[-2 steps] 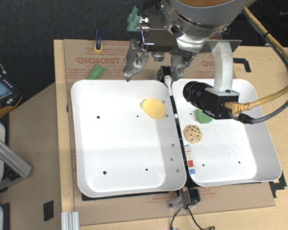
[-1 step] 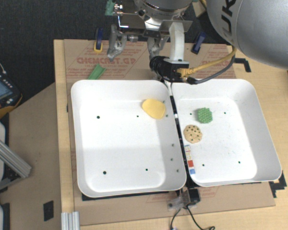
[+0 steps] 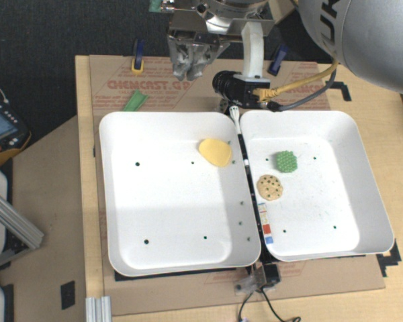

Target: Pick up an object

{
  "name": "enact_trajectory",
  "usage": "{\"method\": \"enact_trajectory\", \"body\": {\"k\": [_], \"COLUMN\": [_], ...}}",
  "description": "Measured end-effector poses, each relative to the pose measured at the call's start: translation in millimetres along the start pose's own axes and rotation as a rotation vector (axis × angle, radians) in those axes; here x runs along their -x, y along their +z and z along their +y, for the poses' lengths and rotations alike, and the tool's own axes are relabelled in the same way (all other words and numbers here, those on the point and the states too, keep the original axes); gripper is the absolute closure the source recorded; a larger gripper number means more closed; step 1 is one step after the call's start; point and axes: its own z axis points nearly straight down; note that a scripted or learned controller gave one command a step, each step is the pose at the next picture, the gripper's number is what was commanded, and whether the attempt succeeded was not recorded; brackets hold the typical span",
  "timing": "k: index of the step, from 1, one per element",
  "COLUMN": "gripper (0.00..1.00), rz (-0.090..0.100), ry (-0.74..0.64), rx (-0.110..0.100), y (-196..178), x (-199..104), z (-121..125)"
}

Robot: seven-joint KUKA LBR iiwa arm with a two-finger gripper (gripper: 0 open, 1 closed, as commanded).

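Since any item would do, the likeliest pick is the flat yellow oval chip-like piece [image 3: 215, 152], lying in the left white bin [image 3: 121, 180] near its upper right, w/ its long axis roughly across the bin. The gripper [image 3: 190, 60] hangs above the cardboard beyond the bins' far edge, up-left of it; whether it's parted or clenched can't be told. A round speckled cookie [image 3: 270, 187] and green knobbly lump [image 3: 285, 161] sit in the right bin [image 3: 363, 180].

The 2 bins are white: the left bin [image 3: 168, 247] carries small dark dots, and the right bin [image 3: 336, 180] is speckled with fine dark flecks. A pale yellow lump [image 3: 215, 152] lies in the left bin. The right bin holds a green bumpy piece [image 3: 285, 161] and a tan cookie [image 3: 270, 187] with dark chips. The cardboard sheet [image 3: 107, 79] beneath is brown with red lettering.
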Motion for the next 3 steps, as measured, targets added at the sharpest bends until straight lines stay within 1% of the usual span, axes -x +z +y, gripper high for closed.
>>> {"method": "enact_trajectory", "body": {"k": [1, 2, 3], "gripper": [1.00, 1.00, 1.00], "rz": [0.001, -0.006, -0.001], "ry": [0.001, 0.001, -0.002], "rx": [0.002, -0.015, -0.009], "y": [-10, 201, 176], "x": [-1, 0, 4], "z": [0, 53, -12]}}
